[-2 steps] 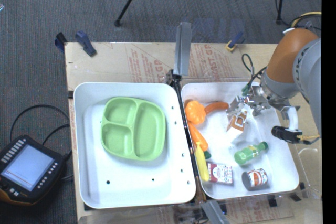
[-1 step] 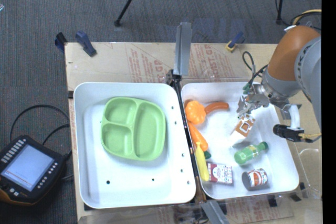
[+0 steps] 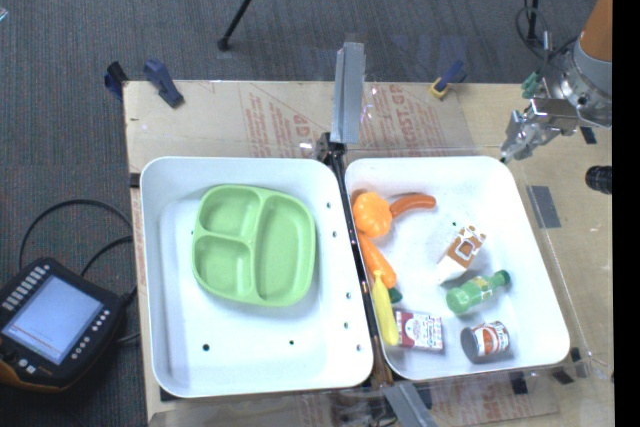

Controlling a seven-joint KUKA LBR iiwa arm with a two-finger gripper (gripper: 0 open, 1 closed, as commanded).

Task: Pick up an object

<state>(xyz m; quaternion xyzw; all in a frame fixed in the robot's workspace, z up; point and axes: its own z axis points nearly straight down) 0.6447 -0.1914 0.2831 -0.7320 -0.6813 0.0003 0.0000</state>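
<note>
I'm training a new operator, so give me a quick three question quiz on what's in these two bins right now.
1. True or false: the green plate lies in the left bin.
2. Which sits nearest the right bin's front right corner? A) can B) green bottle C) banana
3. Fill in: the gripper is above the right bin's far ____ corner.

Key: 1 true; 2 A; 3 right.
</note>
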